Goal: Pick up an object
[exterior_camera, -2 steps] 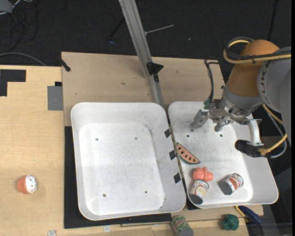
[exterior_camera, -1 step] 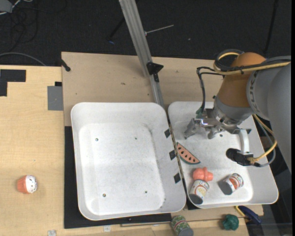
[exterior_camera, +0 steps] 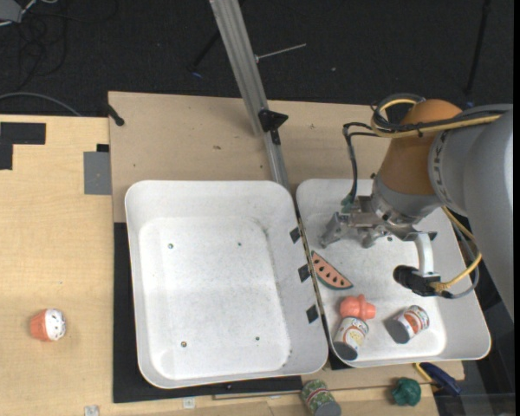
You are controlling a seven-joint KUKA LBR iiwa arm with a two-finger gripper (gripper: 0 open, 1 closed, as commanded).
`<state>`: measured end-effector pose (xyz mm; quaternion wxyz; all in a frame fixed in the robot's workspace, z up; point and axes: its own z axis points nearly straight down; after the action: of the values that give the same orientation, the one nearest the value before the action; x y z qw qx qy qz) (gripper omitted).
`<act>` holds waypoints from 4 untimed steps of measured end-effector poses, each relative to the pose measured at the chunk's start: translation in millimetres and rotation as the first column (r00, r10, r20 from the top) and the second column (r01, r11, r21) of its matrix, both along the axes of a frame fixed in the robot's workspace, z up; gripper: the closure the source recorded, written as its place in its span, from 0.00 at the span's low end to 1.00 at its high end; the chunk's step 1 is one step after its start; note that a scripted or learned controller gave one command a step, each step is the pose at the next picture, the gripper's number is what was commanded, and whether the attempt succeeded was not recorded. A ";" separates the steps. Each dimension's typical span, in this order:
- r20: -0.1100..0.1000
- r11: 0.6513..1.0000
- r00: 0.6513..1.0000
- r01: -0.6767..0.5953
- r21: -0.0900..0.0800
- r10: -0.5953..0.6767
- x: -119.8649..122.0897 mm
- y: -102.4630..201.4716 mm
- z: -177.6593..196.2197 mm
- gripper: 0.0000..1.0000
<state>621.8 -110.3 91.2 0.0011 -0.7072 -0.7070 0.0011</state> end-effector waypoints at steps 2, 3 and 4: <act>0.005 1.000 1.000 0.001 0.000 -0.001 4.0 -3.4 53.4 1.00; 0.007 1.000 1.000 0.000 -0.001 0.000 3.2 -5.8 117.1 1.00; 0.005 1.000 1.000 -0.001 0.000 0.001 3.5 -7.3 147.1 1.00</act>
<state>625.4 -117.6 238.3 -0.0007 -0.7070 -0.7072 -0.0005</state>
